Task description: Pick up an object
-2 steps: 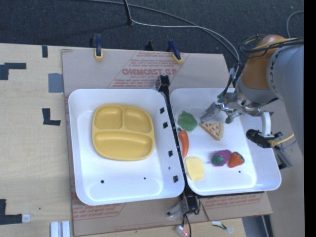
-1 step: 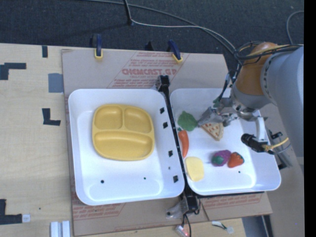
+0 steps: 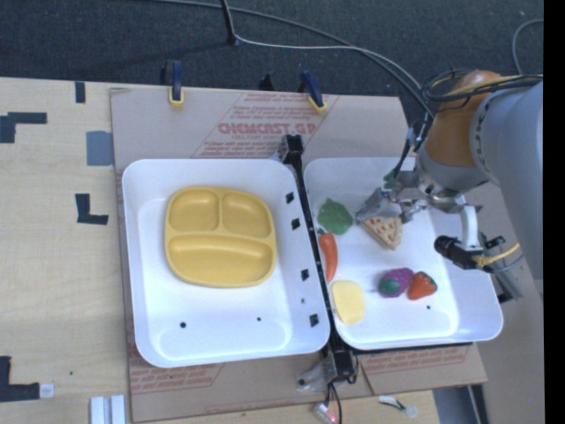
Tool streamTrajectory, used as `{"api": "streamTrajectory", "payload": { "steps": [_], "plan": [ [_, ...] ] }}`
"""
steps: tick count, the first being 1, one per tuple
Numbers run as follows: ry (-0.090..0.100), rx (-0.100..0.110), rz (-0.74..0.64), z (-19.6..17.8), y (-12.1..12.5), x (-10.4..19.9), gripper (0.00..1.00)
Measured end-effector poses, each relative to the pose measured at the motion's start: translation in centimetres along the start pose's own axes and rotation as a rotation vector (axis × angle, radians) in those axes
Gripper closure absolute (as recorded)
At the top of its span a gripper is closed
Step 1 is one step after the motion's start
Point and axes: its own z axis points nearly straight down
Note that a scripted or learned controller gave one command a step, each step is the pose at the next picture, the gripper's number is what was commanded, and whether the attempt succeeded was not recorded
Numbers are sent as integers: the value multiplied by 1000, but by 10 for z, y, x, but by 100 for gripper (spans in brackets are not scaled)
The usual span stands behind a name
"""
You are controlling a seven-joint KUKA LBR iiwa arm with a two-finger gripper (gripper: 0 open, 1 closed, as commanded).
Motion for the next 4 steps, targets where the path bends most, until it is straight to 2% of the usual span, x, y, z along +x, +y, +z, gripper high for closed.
{"api": "streamTrajectory", "payload": {
  "steps": [1, 3, 4],
  "plan": [
    [0, -1, 1, -50, 0, -10, 100],
    [0, -3, 1, -174, -3, -16, 100],
    [1, 1, -3, -177, -5, 37, 100]
  ]
}}
